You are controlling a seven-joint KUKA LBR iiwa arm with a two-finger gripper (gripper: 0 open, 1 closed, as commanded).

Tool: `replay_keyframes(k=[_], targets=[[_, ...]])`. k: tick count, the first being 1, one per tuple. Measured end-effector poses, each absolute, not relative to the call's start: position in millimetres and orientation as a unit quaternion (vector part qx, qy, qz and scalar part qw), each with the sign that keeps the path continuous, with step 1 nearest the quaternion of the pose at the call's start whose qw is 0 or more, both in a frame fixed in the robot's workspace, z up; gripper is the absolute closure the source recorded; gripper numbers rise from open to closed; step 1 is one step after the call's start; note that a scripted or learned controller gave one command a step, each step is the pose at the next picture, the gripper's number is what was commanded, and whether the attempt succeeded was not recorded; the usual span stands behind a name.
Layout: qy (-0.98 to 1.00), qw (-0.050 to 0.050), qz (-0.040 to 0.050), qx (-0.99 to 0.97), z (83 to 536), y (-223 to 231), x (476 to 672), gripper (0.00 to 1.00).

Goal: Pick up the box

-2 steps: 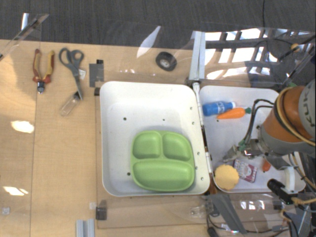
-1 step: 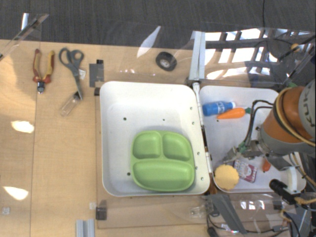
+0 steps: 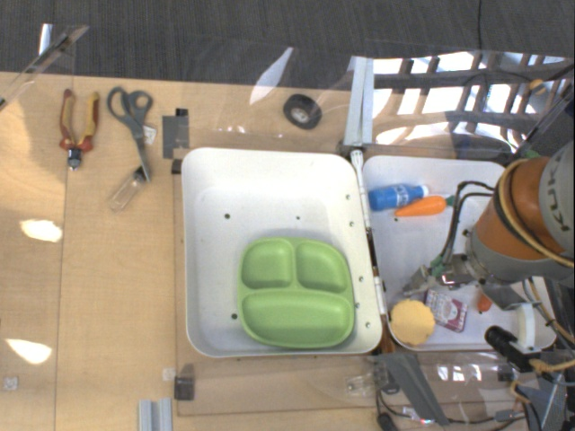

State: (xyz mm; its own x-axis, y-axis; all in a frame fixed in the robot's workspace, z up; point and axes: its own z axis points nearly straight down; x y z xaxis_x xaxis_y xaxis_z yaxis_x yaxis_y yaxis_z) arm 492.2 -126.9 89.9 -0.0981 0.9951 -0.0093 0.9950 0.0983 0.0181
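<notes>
Seemingly small and flat, the box (image 3: 448,312) (pinkish, pale-labelled) lies beneath the tool (image 3: 437,277); its spread is unreadable.

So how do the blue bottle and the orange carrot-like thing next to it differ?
The blue bottle is thicker and blunt, with a white cap end; the orange carrot-like thing is slimmer and tapers. The bottle lies nearer the bin's far edge, the orange thing just below it. Both lie flat, side by side, in the right bin.

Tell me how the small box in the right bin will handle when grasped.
The box lies flat and thin, so it probably weighs little and may slide on the smooth right bin. The yellow ball beside it could roll if bumped.
</notes>
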Motion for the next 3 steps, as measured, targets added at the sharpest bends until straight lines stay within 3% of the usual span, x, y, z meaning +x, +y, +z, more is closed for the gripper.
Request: replay_keyframes(k=[3], targets=[[0.752,0.007,0.0039,0.659,89.8,-129.7,491.9,0.0]])
